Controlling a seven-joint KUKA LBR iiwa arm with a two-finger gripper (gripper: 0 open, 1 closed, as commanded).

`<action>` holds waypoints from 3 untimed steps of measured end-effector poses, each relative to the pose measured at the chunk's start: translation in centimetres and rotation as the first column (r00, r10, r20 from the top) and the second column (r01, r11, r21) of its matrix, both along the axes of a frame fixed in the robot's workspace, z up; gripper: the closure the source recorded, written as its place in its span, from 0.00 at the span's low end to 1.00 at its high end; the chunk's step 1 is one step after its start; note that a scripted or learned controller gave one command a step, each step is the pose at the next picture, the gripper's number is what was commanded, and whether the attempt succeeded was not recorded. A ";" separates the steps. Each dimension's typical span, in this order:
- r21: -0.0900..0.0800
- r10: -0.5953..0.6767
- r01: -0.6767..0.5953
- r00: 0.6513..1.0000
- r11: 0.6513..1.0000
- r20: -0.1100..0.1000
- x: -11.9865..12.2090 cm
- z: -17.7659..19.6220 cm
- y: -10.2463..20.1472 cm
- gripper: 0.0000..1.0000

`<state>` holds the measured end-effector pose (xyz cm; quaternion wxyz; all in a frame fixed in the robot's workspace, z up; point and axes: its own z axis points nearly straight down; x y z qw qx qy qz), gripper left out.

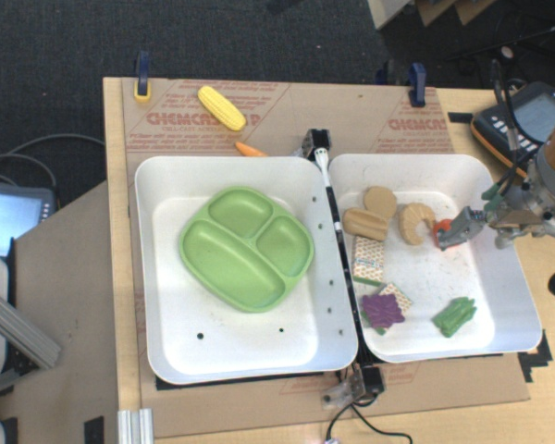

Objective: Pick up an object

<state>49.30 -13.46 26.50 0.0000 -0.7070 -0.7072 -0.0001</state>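
A glossy green three-compartment plastic plate (247, 247) lay in the left shallow white bin (157, 276), while the right shallow white bin (509, 326) held smooth tan bread-shaped toy pieces (381, 213), a knobbly purple grape cluster (382, 310) and a ridged green vegetable toy (454, 316). The grey two-finger gripper (451, 232), reaching in low from the right, hovered just beside a round tan bun (413, 223). How far it was open I could not tell, nor whether it touched the small red piece (438, 237) at its tip.

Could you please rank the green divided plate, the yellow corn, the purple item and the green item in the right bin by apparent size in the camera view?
1. green divided plate, clearly largest.
2. yellow corn.
3. purple item and green item: they look alike, so unranked.
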 end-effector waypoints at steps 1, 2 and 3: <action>0.002 -0.003 0.003 1.000 1.000 -0.012 4.8 -13.2 -4.6 0.00; -0.001 0.002 -0.002 1.000 1.000 0.002 9.6 -18.4 -4.4 0.00; -0.001 0.002 -0.002 1.000 1.000 0.004 16.0 -17.9 -7.6 0.00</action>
